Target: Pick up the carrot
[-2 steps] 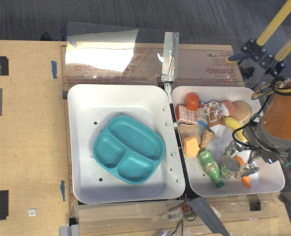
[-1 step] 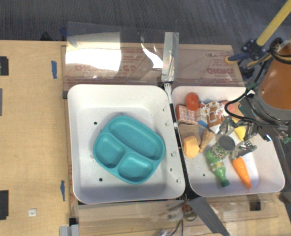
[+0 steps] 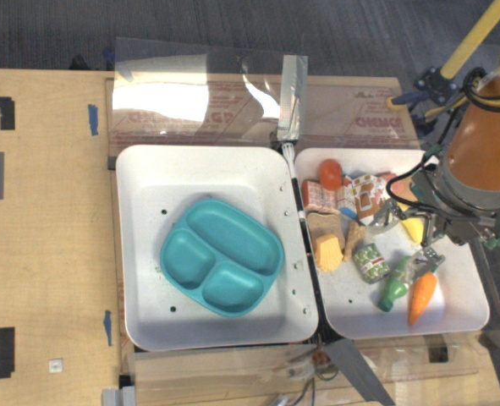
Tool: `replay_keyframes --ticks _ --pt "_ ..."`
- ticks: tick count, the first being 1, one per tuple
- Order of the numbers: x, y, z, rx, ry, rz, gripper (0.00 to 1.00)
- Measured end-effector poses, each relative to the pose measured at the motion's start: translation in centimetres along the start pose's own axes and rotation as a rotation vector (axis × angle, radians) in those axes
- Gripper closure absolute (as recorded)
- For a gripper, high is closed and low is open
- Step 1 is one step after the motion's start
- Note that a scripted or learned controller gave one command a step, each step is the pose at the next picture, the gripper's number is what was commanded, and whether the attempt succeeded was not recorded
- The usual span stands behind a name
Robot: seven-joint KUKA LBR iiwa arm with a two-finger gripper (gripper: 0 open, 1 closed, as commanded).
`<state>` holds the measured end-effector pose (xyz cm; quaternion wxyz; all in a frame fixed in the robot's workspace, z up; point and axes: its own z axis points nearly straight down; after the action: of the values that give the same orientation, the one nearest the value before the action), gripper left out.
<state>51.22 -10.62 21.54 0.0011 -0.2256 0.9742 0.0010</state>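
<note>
The carrot (image 3: 421, 297) lies in the right bin (image 3: 461, 320), near its front right corner, beside a green bottle (image 3: 393, 289). The gripper (image 3: 427, 256) hangs just above the carrot's top; its state I cannot tell. The left bin (image 3: 140, 227) holds a teal divided plate (image 3: 222, 255).

**Arm's look**

The arm (image 3: 485, 155) has a wide orange band above a grey wrist ring. Black cables loop from its left side. Below, the end effector (image 3: 427, 248) is metallic grey, with small dark fittings.
</note>
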Motion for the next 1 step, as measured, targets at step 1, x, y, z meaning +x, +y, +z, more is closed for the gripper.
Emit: replay_keyframes --ticks 1 --pt "3.34 -3.66 8.54 0.014 -0.016 -0.033 0.00"
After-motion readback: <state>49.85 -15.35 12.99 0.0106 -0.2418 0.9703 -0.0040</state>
